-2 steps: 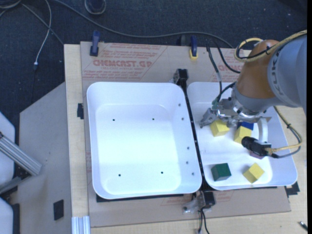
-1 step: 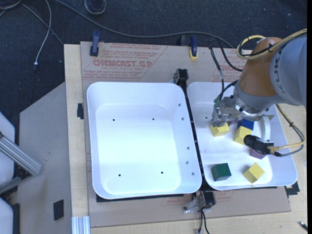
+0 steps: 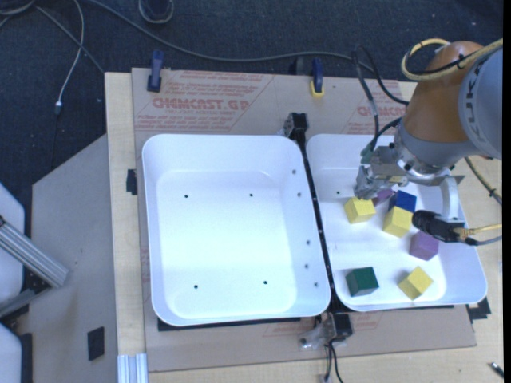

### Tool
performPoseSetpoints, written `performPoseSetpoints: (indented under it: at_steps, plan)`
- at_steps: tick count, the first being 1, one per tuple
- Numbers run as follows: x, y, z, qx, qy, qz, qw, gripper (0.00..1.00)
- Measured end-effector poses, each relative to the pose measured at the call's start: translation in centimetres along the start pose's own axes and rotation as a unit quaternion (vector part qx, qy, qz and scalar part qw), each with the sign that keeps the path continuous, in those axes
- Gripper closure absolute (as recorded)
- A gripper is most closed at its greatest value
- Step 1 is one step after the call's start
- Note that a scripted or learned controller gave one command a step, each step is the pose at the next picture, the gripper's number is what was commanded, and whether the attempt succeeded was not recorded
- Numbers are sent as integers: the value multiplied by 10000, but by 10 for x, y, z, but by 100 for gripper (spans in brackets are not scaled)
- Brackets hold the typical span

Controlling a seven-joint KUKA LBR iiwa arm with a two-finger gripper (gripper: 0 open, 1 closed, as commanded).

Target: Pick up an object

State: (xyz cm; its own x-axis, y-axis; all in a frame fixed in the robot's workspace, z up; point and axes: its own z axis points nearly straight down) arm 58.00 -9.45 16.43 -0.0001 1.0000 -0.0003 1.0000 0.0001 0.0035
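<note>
bench [image 3: 128,214] | brown board [image 3: 231,102] on top | 2 white bins: l [image 3: 231,230], r [image 3: 447,286], side by side

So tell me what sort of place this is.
Likely a robotics lab bench: two white bins sit clamped on a board, cables trail over dark carpet, and the arm reaches over coloured blocks.

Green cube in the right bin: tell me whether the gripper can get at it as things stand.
Probably yes. The green cube sits by itself near the front of the right bin, nothing on top of it and the nearest yellow cube set apart. The gripper is low in the same bin, farther back.
</note>
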Motion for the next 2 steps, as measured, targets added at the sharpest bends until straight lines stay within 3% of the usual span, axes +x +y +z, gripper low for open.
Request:
performPoseSetpoints:
  at_steps: [2]
  plan:
    - [-1,6,-114,-10,0,-3,10000,100]
